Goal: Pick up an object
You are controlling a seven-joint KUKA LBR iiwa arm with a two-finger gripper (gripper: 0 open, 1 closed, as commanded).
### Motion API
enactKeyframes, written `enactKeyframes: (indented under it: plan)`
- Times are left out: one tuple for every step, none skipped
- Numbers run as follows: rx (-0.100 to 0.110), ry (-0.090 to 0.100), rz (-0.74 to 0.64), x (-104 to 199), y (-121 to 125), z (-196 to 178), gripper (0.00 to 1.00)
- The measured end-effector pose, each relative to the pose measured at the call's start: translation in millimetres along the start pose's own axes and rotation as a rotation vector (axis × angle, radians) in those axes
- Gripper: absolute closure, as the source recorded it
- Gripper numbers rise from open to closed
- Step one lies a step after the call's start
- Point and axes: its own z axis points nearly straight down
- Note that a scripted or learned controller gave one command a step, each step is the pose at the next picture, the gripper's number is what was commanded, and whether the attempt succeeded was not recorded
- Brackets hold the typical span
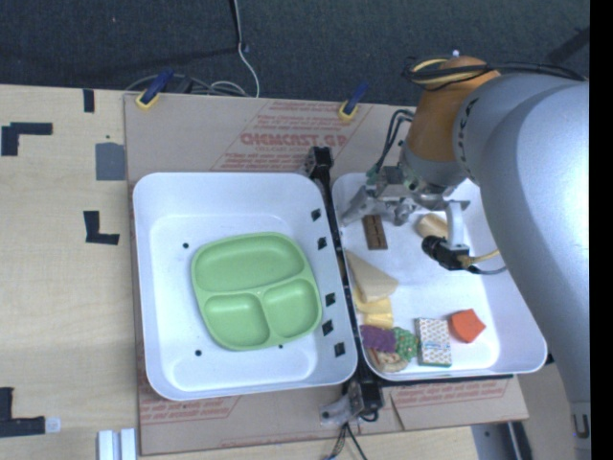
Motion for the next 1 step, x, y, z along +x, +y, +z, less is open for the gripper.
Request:
enactKeyframes:
  plan:
    - [0.000, 0.000, -0.001, 0.4, -0.1, -10.8, 1.00]
